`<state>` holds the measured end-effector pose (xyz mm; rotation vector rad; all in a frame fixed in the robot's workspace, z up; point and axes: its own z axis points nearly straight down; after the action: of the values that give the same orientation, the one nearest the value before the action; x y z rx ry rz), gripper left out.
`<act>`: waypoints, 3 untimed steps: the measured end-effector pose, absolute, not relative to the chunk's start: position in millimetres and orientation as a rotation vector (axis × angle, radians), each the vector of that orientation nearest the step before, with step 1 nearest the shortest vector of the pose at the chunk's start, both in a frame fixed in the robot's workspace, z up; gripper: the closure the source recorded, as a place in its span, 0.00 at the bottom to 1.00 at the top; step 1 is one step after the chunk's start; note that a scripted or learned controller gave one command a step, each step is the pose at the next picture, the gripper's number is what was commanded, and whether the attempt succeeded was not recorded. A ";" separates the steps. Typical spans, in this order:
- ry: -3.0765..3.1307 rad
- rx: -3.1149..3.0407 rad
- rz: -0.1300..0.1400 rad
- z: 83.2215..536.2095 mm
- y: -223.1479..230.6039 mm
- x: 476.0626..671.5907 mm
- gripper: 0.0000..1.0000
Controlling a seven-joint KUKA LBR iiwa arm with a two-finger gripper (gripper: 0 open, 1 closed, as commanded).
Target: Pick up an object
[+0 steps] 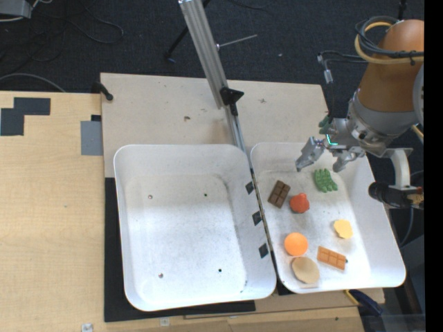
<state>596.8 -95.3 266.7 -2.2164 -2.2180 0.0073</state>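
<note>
Bench with two white bins; right bin (377,244) is carrying the small objects, left bin (138,185) sitting bare.
Gripper (325,158) is hovering at right-centre, fingers spread, gripping nothing; green toy (324,180) is lying just below. Best: centre over it, descend straight, close gently.

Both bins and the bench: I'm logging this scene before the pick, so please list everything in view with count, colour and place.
left bin: 1, white, left half of the bench
right bin: 1, white, right of the left bin
chocolate bar: 1, brown, right bin, near its left wall
red piece: 1, red, right bin, just right of the chocolate bar
green piece: 1, green, right bin, upper part, below the gripper
orange ball: 1, orange, right bin, lower left
wafer: 1, orange-brown, right bin, right of the orange ball
yellow piece: 1, yellow, right bin, right side
tan piece: 1, tan, right bin, front edge
rail: 1, silver, slanting above the bins
gripper: 1, grey, open, over the right bin's upper part
</note>
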 end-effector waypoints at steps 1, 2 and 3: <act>-2.219 -2.220 0.002 269.1 -96.1 597.5 0.00; -2.216 -2.217 0.009 212.0 -95.3 586.5 0.00; -2.215 -2.217 0.009 158.6 -102.5 578.5 0.00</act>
<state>578.5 -102.5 158.6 -2.2172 -2.2148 0.0090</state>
